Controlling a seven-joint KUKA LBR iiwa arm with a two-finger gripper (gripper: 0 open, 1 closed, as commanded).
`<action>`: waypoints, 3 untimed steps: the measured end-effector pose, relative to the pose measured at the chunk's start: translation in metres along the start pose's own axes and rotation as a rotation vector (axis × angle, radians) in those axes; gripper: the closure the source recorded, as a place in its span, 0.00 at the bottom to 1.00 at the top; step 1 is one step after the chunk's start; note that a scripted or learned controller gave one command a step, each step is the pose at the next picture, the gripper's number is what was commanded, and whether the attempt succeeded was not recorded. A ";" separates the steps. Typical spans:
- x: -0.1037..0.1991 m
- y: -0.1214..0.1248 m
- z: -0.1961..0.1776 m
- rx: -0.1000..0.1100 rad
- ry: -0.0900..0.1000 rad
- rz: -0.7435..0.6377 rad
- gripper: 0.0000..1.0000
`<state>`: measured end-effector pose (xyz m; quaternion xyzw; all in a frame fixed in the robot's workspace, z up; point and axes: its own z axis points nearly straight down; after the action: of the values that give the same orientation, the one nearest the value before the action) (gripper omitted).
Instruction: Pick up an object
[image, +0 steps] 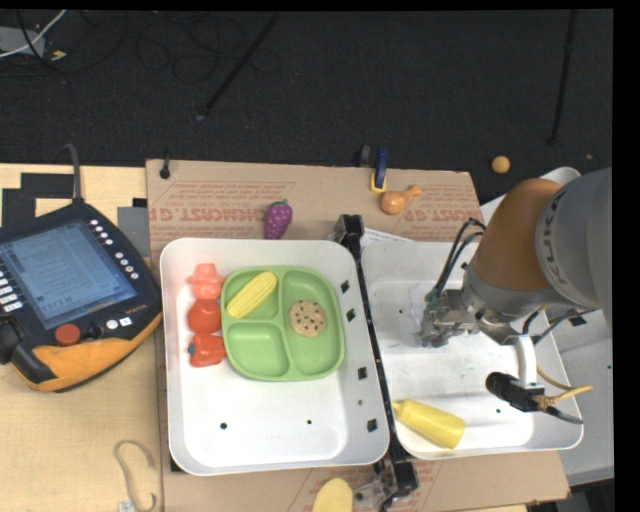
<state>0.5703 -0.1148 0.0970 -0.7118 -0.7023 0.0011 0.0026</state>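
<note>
Bottle of yellow plastic (430, 422) lies on its side in the right bin (455, 385), at its near left corner. Gripper (435, 330) hangs low over that bin's middle, apart from the bottle; whether it is open or closed cannot be told. Left bin (260, 425) carries a green plate (262, 352) with corn (250, 293) and a cookie (308, 318).
</note>
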 end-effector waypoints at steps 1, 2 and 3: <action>-0.004 0.009 -0.056 -0.008 -0.003 -0.009 1.00; -0.003 0.009 -0.099 -0.007 -0.002 -0.012 1.00; -0.004 0.009 -0.133 -0.007 -0.002 -0.012 1.00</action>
<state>0.5803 -0.1190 0.2295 -0.7074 -0.7068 -0.0006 -0.0005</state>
